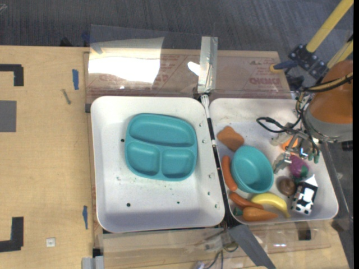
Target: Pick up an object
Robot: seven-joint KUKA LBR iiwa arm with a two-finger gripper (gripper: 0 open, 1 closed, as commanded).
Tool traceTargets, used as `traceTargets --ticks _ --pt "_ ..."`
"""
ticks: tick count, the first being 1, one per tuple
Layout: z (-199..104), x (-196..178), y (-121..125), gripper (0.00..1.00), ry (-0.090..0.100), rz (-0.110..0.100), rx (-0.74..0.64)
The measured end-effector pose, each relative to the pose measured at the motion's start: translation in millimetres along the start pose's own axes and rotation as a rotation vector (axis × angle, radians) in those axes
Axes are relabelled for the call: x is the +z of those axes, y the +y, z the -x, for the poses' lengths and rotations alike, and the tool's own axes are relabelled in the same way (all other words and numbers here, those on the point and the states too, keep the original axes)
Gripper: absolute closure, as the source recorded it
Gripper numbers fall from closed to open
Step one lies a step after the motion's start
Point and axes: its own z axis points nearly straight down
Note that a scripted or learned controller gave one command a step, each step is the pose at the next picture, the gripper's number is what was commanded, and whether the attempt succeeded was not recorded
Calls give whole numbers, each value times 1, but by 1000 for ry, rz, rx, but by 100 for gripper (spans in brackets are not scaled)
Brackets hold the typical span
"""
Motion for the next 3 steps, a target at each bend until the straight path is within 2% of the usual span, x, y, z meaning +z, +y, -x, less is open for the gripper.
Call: traceTargets --ticks 1,2,3 --pt "-3 -5 57 0 -23 -7 -30" --pt "-47 -4 38 0 -21 -21 55" --pt "-86 -4 18 0 -18 -12 202"
